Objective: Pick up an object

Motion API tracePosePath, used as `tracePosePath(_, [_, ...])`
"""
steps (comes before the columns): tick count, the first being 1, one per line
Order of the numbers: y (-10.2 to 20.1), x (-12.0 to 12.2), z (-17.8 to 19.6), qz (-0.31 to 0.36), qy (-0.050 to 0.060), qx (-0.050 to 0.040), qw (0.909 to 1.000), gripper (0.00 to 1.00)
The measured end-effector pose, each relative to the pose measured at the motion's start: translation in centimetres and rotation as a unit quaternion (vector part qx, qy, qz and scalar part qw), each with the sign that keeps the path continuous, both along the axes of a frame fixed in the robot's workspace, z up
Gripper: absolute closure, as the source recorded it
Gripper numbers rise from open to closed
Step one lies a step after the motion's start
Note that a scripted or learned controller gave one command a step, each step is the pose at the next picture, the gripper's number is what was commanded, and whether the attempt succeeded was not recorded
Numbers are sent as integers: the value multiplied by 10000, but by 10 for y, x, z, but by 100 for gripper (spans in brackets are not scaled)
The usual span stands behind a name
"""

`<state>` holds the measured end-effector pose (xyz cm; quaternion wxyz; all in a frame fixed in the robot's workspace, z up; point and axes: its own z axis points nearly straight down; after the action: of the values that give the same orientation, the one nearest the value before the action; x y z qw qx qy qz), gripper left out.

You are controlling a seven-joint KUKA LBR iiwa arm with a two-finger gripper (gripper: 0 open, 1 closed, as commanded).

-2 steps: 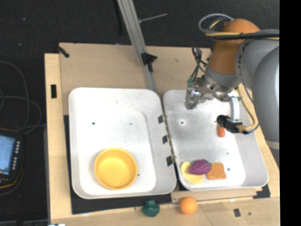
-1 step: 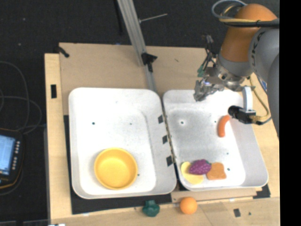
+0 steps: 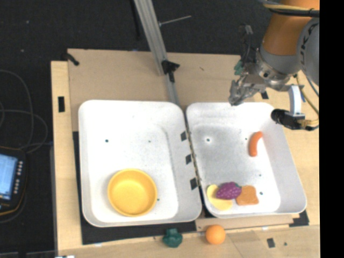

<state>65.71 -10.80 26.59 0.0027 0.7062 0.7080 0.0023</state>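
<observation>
My gripper hangs over the far rim of the right bin, with nothing visible between its fingers. An orange sausage-shaped piece lies near the right side of that bin. At the bin's near edge sit a purple grape bunch, a flat yellow piece partly under it, and an orange-brown chunk. A yellow bowl rests in the left bin, near its front.
An orange ball and a small green object lie on the bench in front of the bins. A slanted metal pole rises behind the bins' divider. A handheld screen sits at the far left.
</observation>
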Motion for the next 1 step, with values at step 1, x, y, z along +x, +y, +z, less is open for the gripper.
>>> tracePosePath(1, [53, -7, -14, 15, 37, 4, 10000, 100])
